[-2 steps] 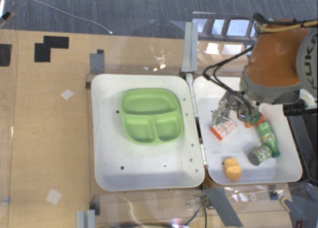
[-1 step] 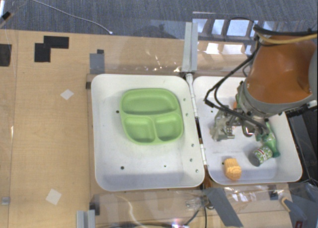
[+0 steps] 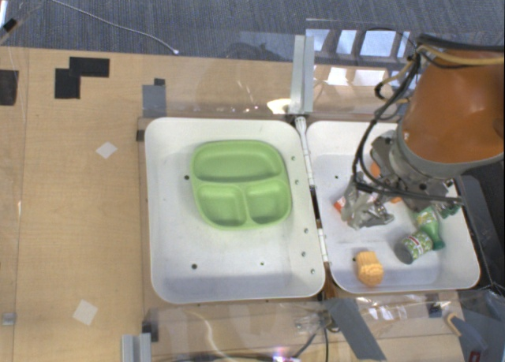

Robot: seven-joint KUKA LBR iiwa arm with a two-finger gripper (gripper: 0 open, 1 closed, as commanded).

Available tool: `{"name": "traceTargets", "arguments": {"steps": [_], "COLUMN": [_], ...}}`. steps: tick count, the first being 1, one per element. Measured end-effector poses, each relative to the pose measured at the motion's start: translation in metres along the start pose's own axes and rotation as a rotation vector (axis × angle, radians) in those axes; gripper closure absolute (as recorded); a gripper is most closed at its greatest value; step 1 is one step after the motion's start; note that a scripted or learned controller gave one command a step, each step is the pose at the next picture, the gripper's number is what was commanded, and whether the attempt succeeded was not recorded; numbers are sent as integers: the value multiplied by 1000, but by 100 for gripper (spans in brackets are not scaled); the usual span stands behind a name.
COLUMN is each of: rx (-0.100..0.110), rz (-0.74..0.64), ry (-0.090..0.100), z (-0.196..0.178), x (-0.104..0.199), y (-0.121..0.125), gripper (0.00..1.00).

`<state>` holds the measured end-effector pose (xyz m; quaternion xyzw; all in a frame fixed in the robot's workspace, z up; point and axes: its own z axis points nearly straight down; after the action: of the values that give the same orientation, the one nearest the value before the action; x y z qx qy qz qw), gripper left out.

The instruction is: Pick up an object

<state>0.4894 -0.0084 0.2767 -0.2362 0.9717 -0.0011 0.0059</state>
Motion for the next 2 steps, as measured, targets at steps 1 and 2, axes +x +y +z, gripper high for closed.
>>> {"name": "traceTargets", "arguments": {"steps": [1, 2], "rx": [-5, -7], "rz": [-479, -887], "ry": [3, 5], "z": [44, 92], "x": [-18, 14], "y": [4, -22], "gripper": [100, 100]}}
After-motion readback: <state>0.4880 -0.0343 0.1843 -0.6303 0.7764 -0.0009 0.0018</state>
